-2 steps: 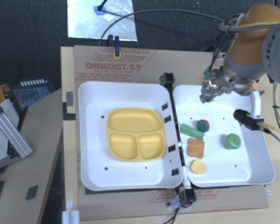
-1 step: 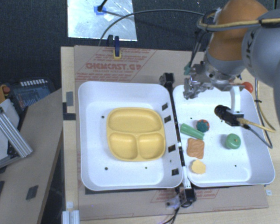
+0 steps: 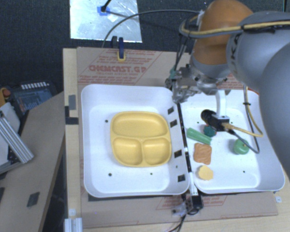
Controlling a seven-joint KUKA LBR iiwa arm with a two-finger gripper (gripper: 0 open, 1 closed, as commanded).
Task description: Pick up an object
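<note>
My gripper (image 3: 180,92) hangs under the orange wrist band at the back left corner of the right bin (image 3: 261,178), just over the wall between the two bins. In front of it, along the right bin's left side, lie a long green pod (image 3: 198,135), a brown square piece (image 3: 202,153) and a small yellow round piece (image 3: 205,173). A small dark teal thing (image 3: 210,129) sits beside the pod's far end. A green round piece (image 3: 240,147) lies further right. I see nothing in the gripper.
The left bin (image 3: 94,105) holds a yellow three-compartment plate (image 3: 140,138) in its middle. The grey arm covers the right bin's far right part. Cardboard lies under both bins, and a foil sheet (image 3: 104,13) is at the back.
</note>
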